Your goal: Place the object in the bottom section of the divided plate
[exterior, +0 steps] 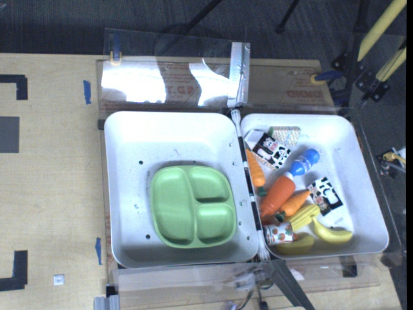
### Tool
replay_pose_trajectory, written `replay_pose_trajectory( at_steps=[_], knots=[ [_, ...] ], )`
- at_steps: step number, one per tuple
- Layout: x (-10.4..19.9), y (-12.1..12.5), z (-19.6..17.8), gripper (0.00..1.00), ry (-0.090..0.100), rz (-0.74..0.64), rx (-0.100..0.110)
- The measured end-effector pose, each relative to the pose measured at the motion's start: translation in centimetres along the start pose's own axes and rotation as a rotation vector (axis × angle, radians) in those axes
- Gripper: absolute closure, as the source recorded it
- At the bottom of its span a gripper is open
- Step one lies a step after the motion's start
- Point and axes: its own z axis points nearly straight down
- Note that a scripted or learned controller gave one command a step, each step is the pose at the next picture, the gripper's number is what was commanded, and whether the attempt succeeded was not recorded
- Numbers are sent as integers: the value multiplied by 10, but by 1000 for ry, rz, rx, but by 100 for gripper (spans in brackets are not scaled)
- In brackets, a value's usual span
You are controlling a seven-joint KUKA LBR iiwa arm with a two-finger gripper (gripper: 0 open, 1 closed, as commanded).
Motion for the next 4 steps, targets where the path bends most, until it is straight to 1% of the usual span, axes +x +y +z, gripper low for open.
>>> replay_pose_trajectory(
  at_steps=[1, 2, 3, 4],
  knots=[
    [1, -1, -120, 0, 0, -6, -3],
    [4, -1, -128, 100, -7, -11, -4],
    [1, -1, -142, 100, 2, -2, -5],
    [4, -1, -149, 100, -5, -8, -7]
  ],
)
